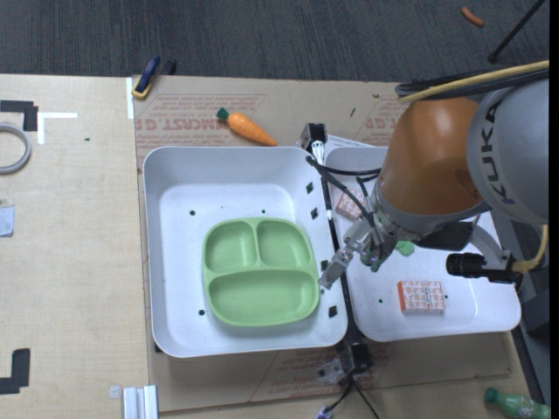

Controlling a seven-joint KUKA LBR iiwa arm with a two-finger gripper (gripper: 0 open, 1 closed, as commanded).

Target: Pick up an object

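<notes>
On the far left of the worktop I can see part of a grey ring and some black marks. A blue and yellow thing lies near the back edge. A bit further right, a toy carrot lies on the brown cardboard, just behind the left bin.

The left bin is white and shallow. In it sits a green plate with three parts. The plate lies flat, near the front of the bin.

Between the two bins stands the gripper. Its silver tip hangs over the right rim of the left bin, just beside the green plate. I cannot tell if it is spread or pressed together, and I see nothing pinched in it. Black wires run down near it.

Next comes the right bin, also white. The big arm, grey with an orange band, covers much of this bin. A small box with red and white patterns lies flat near the front of the right bin. A little green thing peeks out beside the wrist of the arm. Something pink and white shows under the arm, but I cannot make out what it is.

At the front right corner, off the bins, lies a green bottle. Far back on the dark floor there is a small orange thing.
</notes>
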